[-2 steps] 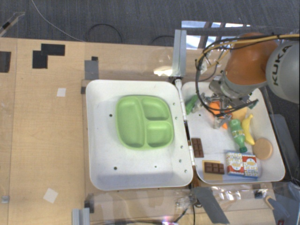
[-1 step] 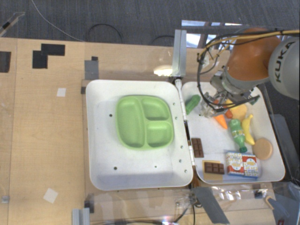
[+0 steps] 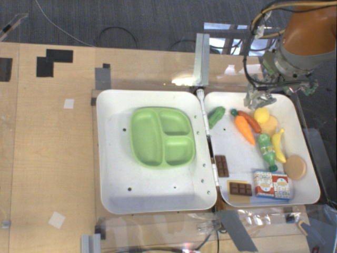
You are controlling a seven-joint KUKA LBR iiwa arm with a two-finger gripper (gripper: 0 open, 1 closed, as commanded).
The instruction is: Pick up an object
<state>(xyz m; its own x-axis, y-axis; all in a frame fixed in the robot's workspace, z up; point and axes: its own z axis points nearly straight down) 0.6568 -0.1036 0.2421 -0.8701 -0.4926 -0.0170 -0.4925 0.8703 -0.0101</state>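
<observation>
The claw (image 3: 259,98) hangs over the far edge of the right bin (image 3: 310,191); whether it is open or closed, I cannot tell. Just beside it lie a lemon (image 3: 261,115), a carrot (image 3: 244,128) and a banana (image 3: 278,145). The left bin (image 3: 113,194) carries a green divided plate (image 3: 160,136) on the desk (image 3: 47,157).

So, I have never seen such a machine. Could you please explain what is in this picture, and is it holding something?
One camera looks down on a bench at a slant. The grey and orange robot arm reaches in from the right; its end effector hangs over the right bin's far edge, near a lemon. I see nothing held. That bin contains toy food: a carrot, a banana, chocolate pieces and a small box. The left bin contains a green divided plate.
</observation>
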